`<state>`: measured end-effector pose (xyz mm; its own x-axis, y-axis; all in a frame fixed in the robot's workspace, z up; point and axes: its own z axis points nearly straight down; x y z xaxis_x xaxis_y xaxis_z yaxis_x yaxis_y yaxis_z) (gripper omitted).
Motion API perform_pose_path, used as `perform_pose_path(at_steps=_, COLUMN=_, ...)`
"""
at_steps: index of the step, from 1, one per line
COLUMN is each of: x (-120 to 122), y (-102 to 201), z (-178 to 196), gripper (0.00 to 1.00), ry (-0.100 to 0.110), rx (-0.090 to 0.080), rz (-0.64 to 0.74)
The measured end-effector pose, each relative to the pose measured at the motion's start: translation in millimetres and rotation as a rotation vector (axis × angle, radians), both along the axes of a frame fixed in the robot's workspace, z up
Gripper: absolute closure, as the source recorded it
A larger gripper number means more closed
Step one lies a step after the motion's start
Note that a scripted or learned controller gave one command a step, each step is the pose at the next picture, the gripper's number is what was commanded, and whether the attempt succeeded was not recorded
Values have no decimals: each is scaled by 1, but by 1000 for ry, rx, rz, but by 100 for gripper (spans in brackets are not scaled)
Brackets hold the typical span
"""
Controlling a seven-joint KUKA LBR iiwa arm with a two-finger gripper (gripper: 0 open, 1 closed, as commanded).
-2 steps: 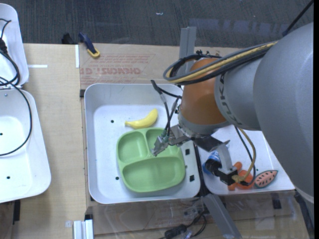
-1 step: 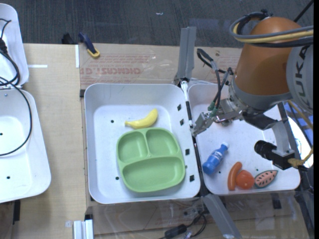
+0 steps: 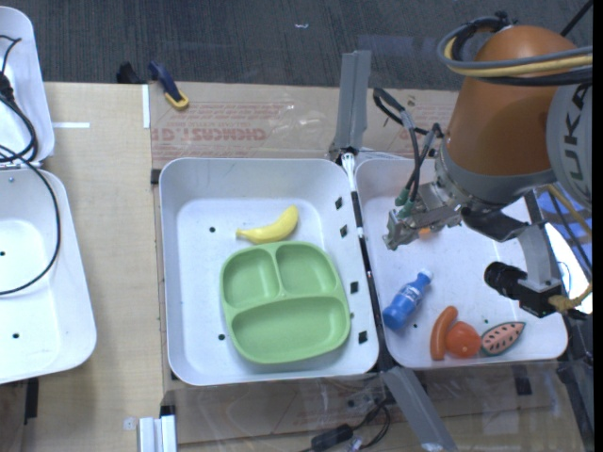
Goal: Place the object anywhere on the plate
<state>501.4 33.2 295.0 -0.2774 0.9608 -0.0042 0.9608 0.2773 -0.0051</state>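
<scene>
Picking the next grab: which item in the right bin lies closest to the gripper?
The blue bottle, lying tilted just below the gripper. The orange carrot-like toy and the watermelon slice sit farther off, along the right bin's front edge.

A pale wooden worktop (image 3: 104, 149) fills most of the scene, with dark grey carpet (image 3: 236, 17) running along its far edge at twelve o'clock. A brown cardboard sheet (image 3: 254, 125) lies flat behind the bins. At eleven o'clock a small blue and yellow clamp (image 3: 168, 87) rests on the worktop's edge.
</scene>
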Motion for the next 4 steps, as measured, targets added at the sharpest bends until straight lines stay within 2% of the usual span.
perform_pose_path(at_steps=1, x=24, y=66, z=-123, gripper=100, ry=0, rx=2, rz=-200)
perform_pose_path(at_steps=2, x=25, y=66, z=-123, gripper=0, ry=0, rx=2, rz=-200)
perform_pose_path(at_steps=3, x=-10, y=7, z=-105, gripper=0, ry=-1, rx=1, rz=-659)
perform_pose_path(at_steps=4, x=-10, y=6, z=-97, gripper=100, ry=2, rx=-3, rz=-657)
